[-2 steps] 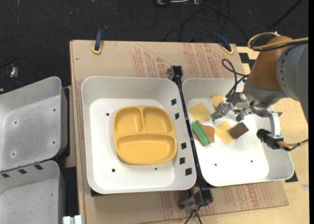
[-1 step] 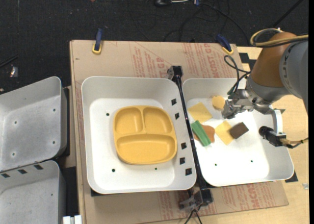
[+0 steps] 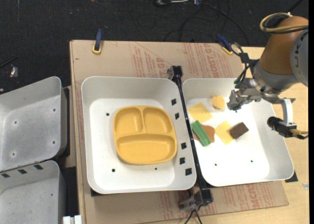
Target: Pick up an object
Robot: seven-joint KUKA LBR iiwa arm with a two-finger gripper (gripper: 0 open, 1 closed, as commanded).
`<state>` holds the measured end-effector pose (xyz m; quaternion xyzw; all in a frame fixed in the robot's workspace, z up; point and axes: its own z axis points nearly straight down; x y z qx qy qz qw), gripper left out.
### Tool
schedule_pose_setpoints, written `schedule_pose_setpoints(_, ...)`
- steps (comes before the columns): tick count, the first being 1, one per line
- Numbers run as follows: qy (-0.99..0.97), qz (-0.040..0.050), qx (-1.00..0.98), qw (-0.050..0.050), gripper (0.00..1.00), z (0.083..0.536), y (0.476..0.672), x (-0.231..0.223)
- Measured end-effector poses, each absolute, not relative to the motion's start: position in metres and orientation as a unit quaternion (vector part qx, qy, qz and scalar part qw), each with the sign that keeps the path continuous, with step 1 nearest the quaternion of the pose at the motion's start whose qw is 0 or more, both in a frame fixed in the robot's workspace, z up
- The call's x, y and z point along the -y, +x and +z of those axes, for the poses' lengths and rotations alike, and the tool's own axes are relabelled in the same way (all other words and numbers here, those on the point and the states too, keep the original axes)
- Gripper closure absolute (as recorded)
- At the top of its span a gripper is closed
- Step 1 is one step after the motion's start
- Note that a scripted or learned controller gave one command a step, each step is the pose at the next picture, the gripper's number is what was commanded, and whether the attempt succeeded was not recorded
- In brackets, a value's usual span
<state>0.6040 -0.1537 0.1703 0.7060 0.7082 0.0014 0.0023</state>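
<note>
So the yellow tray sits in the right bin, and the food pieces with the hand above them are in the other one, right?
Not quite. The camera view shows the yellow tray in the left bin, not the right. The rest stands: the food pieces lie in the other bin, with the hand above them.

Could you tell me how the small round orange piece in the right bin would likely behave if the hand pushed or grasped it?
The round orange piece looks rounded, so it may roll if nudged. It seems small, probably light.
</note>
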Motion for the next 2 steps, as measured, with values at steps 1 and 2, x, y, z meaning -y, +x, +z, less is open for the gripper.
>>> schedule_pose_setpoints(1, 0.706, 0.0017, -0.709, 0.003, 1.00, 0.2325, 0.6086, 0.1484)
schedule_pose_setpoints(2, 0.706, -0.0002, -0.708, 0.000, 1.00, 0.2240, 0.6091, 0.1482)
